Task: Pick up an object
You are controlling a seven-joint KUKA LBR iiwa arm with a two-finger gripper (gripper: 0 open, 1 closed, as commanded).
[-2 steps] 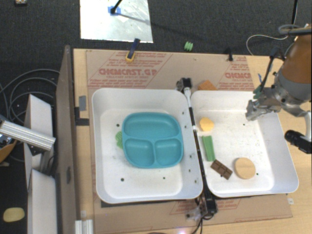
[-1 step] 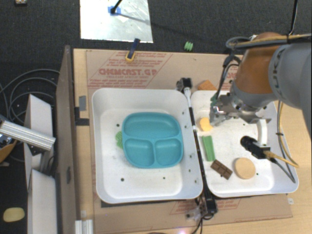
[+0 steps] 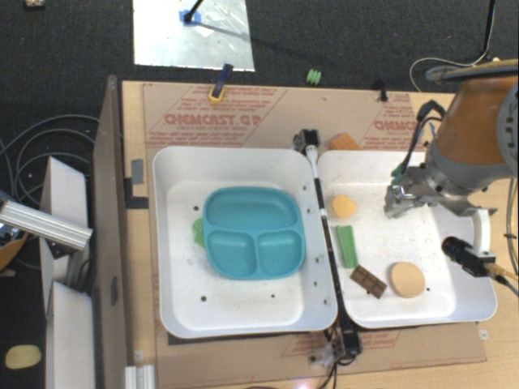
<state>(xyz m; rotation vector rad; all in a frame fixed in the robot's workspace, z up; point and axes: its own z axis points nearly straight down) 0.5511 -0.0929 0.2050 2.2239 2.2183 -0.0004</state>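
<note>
My gripper [image 3: 399, 199] hangs over the upper middle of the right bin [image 3: 466, 310], with nothing visible in its grasp. A small yellow-orange round piece [image 3: 344, 207] lies to its left near the divider. Below that piece lies a green bar [image 3: 347, 245], then a brown chocolate-like block [image 3: 368, 281]. A tan round disc [image 3: 407, 279] rests near the bin's front, below the gripper. The gripper is apart from all of them.
The left bin [image 3: 174, 298] holds a teal divided plate [image 3: 253, 232] with a bit of green leaf [image 3: 198, 232] showing at its left edge. An orange piece [image 3: 344, 143] lies on the board behind the bins. The arm's wrist [image 3: 478, 136] covers the right bin's far right corner.
</note>
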